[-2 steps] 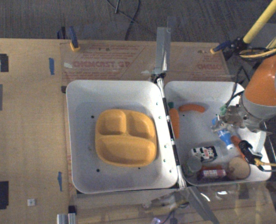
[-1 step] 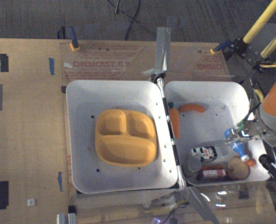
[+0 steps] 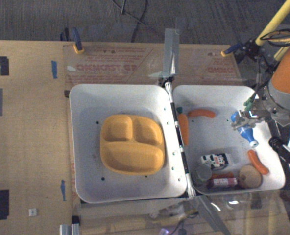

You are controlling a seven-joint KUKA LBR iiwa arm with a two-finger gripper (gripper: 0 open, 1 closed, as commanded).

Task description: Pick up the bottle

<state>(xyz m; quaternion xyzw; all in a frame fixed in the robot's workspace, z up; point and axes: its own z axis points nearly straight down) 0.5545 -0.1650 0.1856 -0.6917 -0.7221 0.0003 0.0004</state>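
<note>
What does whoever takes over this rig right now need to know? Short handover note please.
Gripper: over the right bin's right side, directly above the blue bottle; whether its fingers are open or shut cannot be told.
Bottle: lying in the right bin, partly under the gripper, cap end toward the bin's near right.
Also in the right bin: three orange sausage-shaped pieces, a small black-and-white toy car, a brown round item.
Left bin: yellow divided plate.
Done: arm positioned at the bottle.
Left: confirm grasp, lift the bottle out.

Right bin's (image 3: 262,93) middle lies bare; items apparently crowd its near wall.
</note>
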